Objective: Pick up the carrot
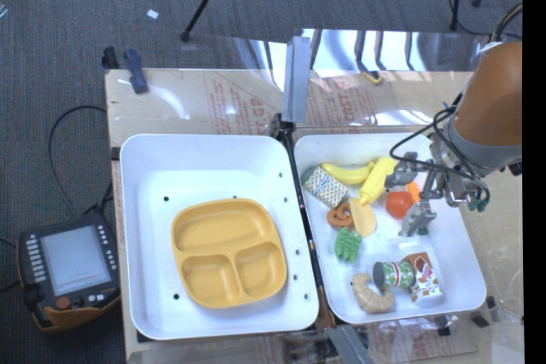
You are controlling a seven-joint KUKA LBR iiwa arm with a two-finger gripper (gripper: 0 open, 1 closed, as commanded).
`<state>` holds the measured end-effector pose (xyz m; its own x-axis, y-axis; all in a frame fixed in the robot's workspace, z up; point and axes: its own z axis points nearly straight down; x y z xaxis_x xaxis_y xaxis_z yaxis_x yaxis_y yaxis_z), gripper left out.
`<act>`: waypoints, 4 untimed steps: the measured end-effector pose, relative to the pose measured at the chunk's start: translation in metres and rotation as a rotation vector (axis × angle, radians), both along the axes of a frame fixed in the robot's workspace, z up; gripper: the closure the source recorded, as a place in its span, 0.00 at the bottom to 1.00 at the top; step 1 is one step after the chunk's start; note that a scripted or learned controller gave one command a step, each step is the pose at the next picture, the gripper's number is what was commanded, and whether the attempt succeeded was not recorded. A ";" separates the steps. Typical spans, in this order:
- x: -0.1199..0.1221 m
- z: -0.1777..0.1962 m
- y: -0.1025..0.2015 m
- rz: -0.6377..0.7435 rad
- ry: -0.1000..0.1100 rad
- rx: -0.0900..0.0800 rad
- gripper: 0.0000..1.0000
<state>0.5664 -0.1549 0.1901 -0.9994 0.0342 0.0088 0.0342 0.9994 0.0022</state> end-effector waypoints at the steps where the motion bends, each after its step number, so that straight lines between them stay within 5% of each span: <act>1: 0.056 -0.067 -0.032 0.021 -0.013 -0.002 0.00; 2: 0.027 -0.104 -0.054 0.065 -0.007 0.001 0.00; 3: 0.030 -0.091 -0.052 0.070 -0.013 0.000 1.00; 4: -0.003 -0.072 -0.023 -0.152 -0.009 -0.001 1.00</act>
